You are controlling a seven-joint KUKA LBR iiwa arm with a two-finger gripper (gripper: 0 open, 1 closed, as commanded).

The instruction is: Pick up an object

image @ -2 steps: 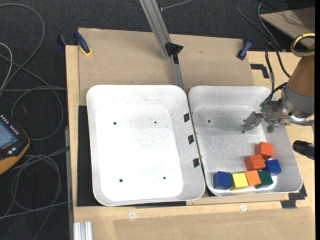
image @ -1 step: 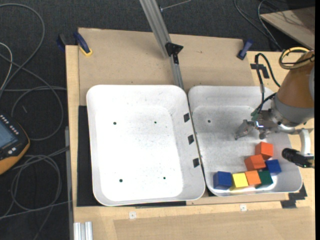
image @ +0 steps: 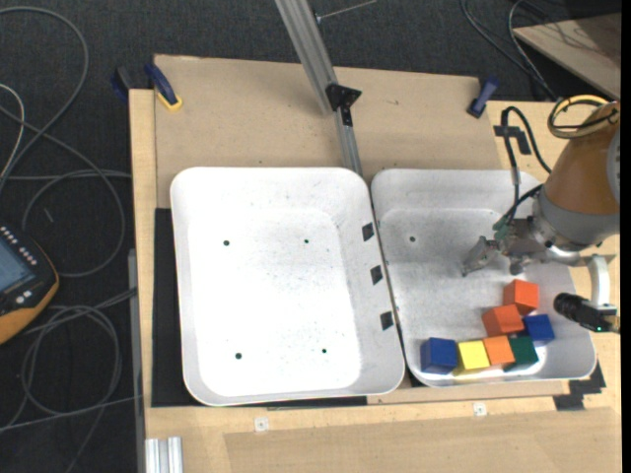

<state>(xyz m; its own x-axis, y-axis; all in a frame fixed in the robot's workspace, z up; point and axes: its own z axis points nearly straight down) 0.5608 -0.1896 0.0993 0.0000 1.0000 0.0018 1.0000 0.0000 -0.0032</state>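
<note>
Arm (image: 582, 180) cut off at right edge; blocks (image: 498, 338) cluster in right bin (image: 434, 215).

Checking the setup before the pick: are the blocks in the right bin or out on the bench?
In the bin. The blocks all lie clustered inside the right bin, at its near right corner.
</note>
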